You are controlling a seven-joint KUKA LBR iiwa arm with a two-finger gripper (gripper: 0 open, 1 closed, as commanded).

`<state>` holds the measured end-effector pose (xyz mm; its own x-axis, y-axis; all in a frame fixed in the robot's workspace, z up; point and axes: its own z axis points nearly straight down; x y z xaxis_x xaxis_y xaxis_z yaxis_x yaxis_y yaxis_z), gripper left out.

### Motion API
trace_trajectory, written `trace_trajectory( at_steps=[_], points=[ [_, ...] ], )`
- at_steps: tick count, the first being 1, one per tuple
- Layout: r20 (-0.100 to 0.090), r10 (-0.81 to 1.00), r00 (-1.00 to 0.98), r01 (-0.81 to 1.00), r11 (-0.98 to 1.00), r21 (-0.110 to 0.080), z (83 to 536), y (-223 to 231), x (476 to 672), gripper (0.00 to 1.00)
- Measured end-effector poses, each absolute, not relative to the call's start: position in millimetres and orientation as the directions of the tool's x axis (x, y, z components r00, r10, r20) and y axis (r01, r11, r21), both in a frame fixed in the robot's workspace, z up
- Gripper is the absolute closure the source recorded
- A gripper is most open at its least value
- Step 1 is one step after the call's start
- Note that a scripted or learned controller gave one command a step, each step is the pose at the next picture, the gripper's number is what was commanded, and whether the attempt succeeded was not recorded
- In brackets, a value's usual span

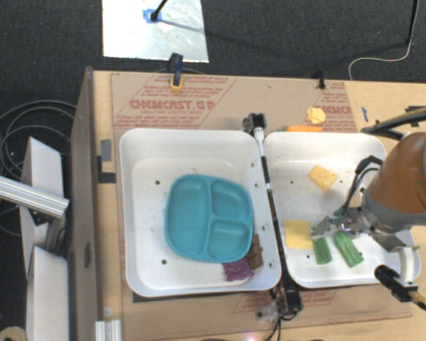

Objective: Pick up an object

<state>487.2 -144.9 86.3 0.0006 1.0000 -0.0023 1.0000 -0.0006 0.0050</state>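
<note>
We see the hand (334, 227) low in the right bin (298, 148), over two green pieces (335, 249) (grip state unclear).

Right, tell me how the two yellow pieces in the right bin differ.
The upper yellow piece is smaller and turned like a diamond; the lower yellow piece is larger and sits roughly square to the bin. The upper yellow piece lies alone on bare white floor, while the lower yellow piece lies right next to a green object near the gripper. The upper one looks a deeper yellow. Both are flat and yellow.
</note>
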Motion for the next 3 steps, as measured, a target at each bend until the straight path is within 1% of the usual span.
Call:
trace_trajectory(
  at_steps=[1,2,3],
  points=[
    [0.000,1.000,-0.001,1.000,0.001,0.007,97,-144,489.2,1.00],
    [-0.002,1.000,-0.008,1.000,0.008,0.014,214,-123,507.4,1.00],
    [0.000,1.000,-0.011,1.000,0.011,0.004,205,-52,544.3,1.00]
  ],
)
